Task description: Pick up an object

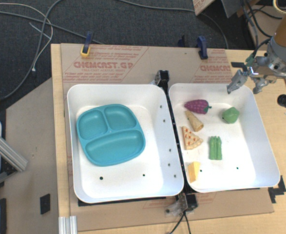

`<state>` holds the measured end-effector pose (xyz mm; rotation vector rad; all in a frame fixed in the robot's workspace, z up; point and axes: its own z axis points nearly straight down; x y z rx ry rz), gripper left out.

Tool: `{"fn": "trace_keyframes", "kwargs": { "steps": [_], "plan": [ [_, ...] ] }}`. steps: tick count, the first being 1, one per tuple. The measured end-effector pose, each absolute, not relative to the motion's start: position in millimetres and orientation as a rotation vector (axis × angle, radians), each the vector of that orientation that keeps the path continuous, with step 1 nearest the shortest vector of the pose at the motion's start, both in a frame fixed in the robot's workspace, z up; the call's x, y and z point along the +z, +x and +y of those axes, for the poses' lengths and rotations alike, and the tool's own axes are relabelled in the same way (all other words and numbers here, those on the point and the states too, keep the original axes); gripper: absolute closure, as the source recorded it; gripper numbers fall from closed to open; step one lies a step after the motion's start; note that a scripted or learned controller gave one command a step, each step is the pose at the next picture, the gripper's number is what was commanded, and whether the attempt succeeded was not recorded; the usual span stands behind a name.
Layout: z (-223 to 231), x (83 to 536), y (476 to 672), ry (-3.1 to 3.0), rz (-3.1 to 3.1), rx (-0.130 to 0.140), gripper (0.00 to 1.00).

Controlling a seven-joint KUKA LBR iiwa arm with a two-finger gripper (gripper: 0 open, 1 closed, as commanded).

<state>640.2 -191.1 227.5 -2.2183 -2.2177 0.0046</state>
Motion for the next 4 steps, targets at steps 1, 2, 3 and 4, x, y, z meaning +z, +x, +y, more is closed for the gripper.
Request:
{"fn": "trace_keyframes", "kwargs": {
  "steps": [1, 2, 3, 4],
  "plan": [
    [-194, 166, 643.4, -2.217, -2.216, 0.006, 0.0],
    [-203, 115, 638.2, -2.218, -2.216, 0.006, 0.0],
    [-203, 130, 641.0, -2.222, -2.223, -0.002, 1.0],
    [-210, 178, 640.1, -2.226, -2.226, -0.005, 1.0]
  ]
}}
